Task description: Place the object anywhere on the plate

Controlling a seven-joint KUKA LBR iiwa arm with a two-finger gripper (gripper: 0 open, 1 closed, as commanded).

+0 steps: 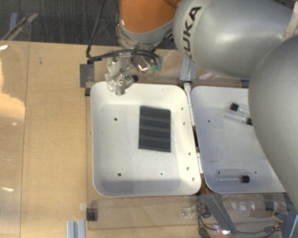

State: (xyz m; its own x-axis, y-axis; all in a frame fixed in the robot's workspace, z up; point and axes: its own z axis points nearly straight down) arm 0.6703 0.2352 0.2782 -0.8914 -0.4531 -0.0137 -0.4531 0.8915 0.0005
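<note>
A dark grey ribbed rectangular plate [155,128] lies flat near the middle of the left bin [107,148]. Two clear tubes with black caps lie in the right bin [213,138]: one [238,114] near its back, the other [232,178] near its front edge. My gripper [118,85] hangs over the back left corner of the left bin, up and to the left of the plate and apart from it. The gripper is far from both tubes. Nothing lies on the plate.
The big grey arm covers the top right of the view and part of the right bin. A wooden bench top [39,133] spreads to the left of the bins. Cables and small fittings [223,222] sit along the front edge.
</note>
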